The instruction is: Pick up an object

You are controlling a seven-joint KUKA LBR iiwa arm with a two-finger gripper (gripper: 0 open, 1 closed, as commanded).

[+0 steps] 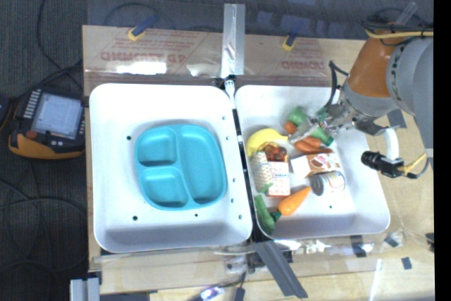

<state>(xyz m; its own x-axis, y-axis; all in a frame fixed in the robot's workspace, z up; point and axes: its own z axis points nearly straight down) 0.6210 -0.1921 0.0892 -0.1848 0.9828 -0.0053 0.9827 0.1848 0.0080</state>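
The right bin (366, 211) holds a pile of toy food. In it lie a yellow banana (262, 139), an orange carrot (294, 200), a red-orange carrot (308, 145), a green piece (298, 114), a white carton (323, 163), a small can (329, 183) and a printed packet (275, 178). My gripper (325, 120) reaches in from the right and sits low over the pile's upper right, next to the green piece and just above the red-orange carrot. I see nothing clearly lifted by it.
The left bin (113, 222) holds a blue divided tray (181, 164). A dark green piece (262, 212) lies along the right bin's left wall. A black cable fitting (380, 161) hangs over the right bin's right side. A handheld pendant (49, 122) lies on the floor at left.
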